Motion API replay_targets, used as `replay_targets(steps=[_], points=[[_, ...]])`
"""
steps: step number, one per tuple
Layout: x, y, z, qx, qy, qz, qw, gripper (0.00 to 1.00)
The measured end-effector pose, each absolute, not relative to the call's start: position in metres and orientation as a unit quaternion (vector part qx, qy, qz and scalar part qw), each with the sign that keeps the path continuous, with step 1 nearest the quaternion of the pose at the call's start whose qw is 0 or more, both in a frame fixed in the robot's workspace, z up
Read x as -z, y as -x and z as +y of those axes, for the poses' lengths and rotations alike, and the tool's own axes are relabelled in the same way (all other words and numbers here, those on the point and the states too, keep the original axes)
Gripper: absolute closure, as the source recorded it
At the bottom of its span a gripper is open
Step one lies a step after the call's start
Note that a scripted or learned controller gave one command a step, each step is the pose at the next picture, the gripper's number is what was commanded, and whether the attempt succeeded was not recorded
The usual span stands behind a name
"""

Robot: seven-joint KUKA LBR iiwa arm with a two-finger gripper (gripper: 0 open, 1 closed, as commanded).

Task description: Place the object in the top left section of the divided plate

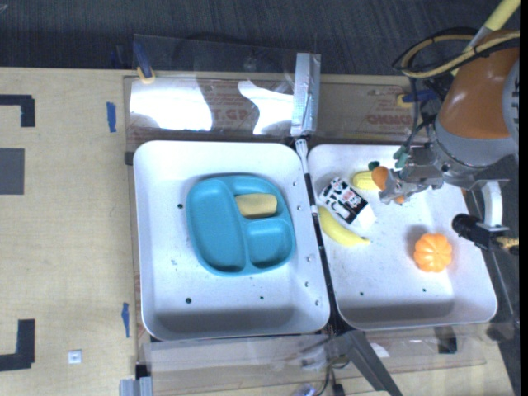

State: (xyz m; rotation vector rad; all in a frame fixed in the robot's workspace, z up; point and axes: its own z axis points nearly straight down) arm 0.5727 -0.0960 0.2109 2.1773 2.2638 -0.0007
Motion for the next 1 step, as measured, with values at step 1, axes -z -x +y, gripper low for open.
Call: replay_targets(steps=[1], points=[[-0.2110, -0.5727, -0.0960, 0.0001, -0.693, 0.721, 0.000, 0.00]])
